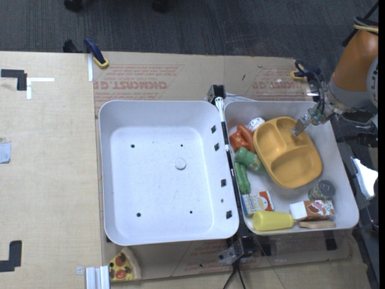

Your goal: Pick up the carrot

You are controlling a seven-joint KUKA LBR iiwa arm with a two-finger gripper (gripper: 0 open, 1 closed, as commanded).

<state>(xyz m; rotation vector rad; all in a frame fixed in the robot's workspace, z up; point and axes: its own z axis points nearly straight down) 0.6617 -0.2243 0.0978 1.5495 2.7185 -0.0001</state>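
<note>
The carrot [240,138] is a short orange piece lying against the left wall of the right bin [344,161], just left of a yellow divided plate [287,152]. A green piece [244,160] lies right below the carrot, touching it. My gripper [302,124] hangs over the plate's far right rim, roughly a plate's width to the right of the carrot. Nothing shows in its grasp. The arm's orange band [354,62] rises behind it at the right edge.
The right bin also holds a white piece [255,124], a green vegetable [242,180], a small carton [258,202], a yellow bottle [274,220], a can [325,189] and a small box [317,208]. The left bin [162,173] has a small disc [180,164] in it.
</note>
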